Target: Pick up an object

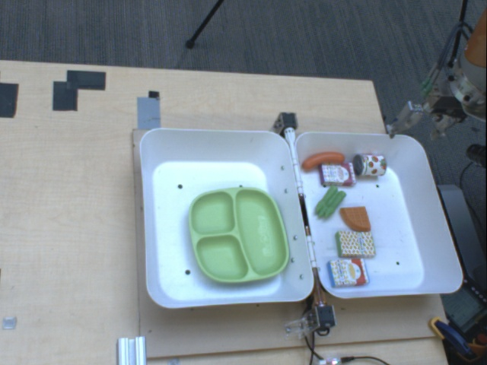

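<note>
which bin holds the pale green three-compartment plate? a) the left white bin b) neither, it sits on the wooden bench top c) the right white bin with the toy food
a: the pale green three-compartment plate lies alone in the left white bin, while the orange toy sausage, green beans and small boxes sit in the right white bin.

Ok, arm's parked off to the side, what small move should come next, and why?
Probably swing the gripper inward over the right bin, toward the can at its far side. The gripper sits outside the bin's far right corner, away from every object, and the can lies nearest it. The green divided plate in the left bin looks harder to grasp.
</note>
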You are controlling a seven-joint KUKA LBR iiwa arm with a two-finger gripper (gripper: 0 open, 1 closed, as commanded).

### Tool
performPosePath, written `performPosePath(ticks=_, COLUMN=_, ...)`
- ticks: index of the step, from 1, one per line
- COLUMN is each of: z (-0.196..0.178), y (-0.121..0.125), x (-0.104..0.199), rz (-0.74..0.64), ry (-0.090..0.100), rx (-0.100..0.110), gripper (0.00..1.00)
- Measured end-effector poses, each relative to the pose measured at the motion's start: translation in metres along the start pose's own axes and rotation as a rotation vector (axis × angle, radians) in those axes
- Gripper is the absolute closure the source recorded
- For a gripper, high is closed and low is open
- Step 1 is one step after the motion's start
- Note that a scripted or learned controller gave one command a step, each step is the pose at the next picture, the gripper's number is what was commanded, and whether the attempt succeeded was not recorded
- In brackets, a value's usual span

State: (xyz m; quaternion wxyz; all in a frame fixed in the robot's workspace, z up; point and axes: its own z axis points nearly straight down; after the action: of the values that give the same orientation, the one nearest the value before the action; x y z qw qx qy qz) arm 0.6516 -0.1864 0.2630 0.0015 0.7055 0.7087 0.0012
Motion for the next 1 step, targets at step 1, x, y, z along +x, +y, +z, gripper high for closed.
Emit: performPosePath(ticks=1, z=0.1478, y=-0.0378, x=-0.0190, rz=0.002, ry=0.001, rx=0.004, gripper=0.00)
